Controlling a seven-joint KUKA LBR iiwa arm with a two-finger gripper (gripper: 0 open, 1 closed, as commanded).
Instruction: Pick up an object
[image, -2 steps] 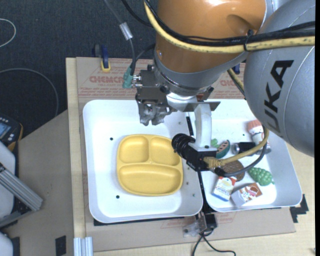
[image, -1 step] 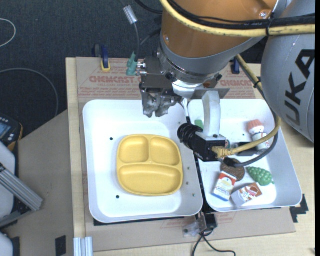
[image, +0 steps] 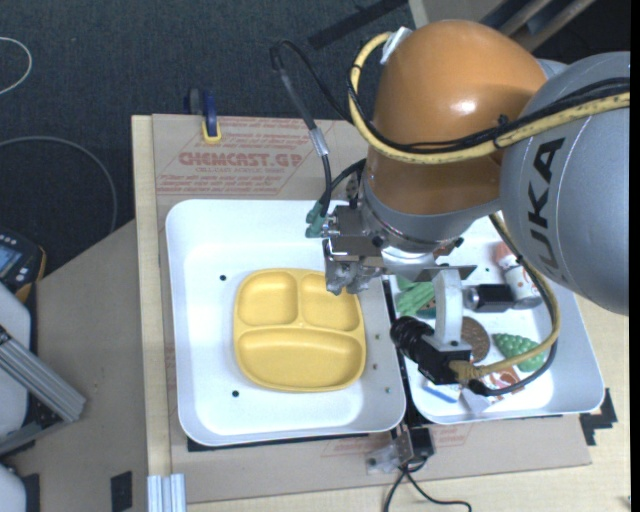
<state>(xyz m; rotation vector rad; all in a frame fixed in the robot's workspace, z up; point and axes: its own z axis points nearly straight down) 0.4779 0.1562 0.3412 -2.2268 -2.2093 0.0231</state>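
The grey arm (image: 570, 190) came in from three o'clock, its orange band (image: 450, 110) bulging over the seam between the two white bins. Below the band, the end effector (image: 343, 278) hung over the left bin (image: 200, 330), just above the one o'clock corner of a yellow divided plate (image: 297, 330). Whether it was apart or together could not be told, as the wrist hardware hid most of it, and nothing could be seen clamped in it.

The yellow plate lay flat near the middle of the left bin, toward three o'clock, with two small compartments at twelve o'clock and one large one at six.

The right bin (image: 570, 385) held a crowded cluster of small items, partly covered by the arm: a green leafy piece (image: 415, 298), a brown round piece (image: 476, 340), a green textured piece (image: 522, 345) and a black and white item (image: 497, 295) toward three o'clock. A black fitting with cables (image: 430, 355) hung from the arm over that bin's nine o'clock side.

Both bins sat on a brown board (image: 240, 155) printed with red lettering, which rested on the tabletop (image: 100, 300). A blue and yellow clamp (image: 209, 115) gripped the board's twelve o'clock edge.
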